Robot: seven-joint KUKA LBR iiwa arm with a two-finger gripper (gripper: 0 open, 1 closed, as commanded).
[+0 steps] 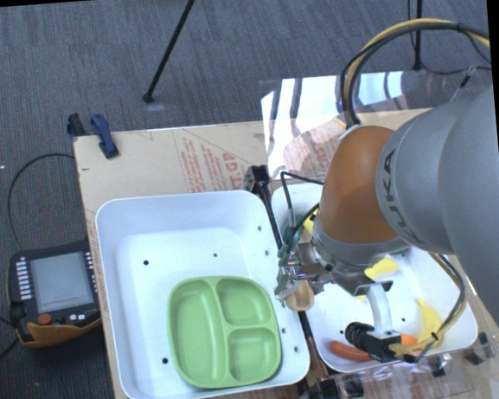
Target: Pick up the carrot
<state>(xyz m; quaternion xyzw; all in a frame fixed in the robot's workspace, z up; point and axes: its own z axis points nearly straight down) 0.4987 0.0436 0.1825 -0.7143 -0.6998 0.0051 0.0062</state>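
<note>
Carrot (pixel 343 349): lies flat in the right-hand bin (pixel 326 322), close to its near wall. Green divided plate (pixel 225 331): left-hand bin (pixel 149 238), near-right corner. Yellow scraps (pixel 429 318): right-hand bin, beyond the carrot. Tool (pixel 297 287): above the seam between the bins, apart from the carrot. Whether it is spread or pressed together cannot be told.

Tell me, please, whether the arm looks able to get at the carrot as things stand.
Probably yes: the carrot lies uncovered near the right bin's front edge, and the arm hangs directly over that bin.
</note>
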